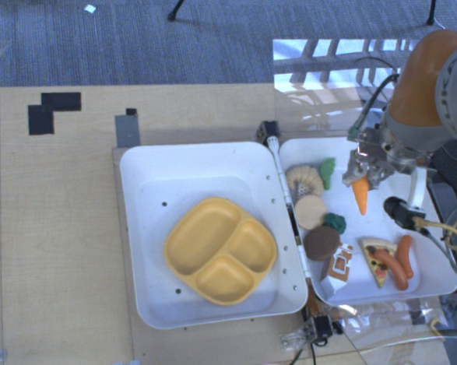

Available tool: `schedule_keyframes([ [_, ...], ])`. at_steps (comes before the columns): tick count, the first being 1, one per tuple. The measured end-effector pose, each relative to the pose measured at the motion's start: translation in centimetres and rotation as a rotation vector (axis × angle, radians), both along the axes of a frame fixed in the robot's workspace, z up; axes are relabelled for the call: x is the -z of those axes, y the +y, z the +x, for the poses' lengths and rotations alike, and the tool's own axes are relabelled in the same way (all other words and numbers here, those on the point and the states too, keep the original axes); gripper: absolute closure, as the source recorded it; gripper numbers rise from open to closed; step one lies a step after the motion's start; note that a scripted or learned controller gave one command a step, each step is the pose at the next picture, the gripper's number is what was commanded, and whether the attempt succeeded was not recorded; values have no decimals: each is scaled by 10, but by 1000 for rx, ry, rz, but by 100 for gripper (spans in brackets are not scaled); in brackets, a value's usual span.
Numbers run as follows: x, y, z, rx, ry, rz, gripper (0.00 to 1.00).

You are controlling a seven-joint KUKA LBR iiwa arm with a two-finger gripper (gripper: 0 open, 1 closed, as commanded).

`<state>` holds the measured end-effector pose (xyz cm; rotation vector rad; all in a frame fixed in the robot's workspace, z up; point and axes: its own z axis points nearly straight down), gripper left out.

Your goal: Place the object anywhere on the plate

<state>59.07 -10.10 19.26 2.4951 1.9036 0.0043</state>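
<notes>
The yellow plate (pixel 187 245) with three compartments lies in the left white bin (pixel 150 183), nothing on it. My gripper (pixel 361 175) hangs over the upper part of the right bin (pixel 446 279). It is shut on the thick end of an orange carrot (pixel 361 197), whose tip points toward the bin's front. The carrot sits well to the right of the plate, across the wall between the bins.
Several toy foods lie in the right bin: a beige shell-like piece (pixel 304 179), a green piece (pixel 327 168), a tan disc (pixel 310 209), broccoli (pixel 336 222), a brown disc (pixel 322 242), a pizza slice (pixel 378 259), a sausage (pixel 406 260).
</notes>
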Motion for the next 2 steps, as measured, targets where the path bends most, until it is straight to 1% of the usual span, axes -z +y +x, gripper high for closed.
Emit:
schedule_keyframes([
  [1, -46, 66, -24, 250, 0, 4, 100],
  [2, -14, 86, -3, 394, 3, 3, 100],
])
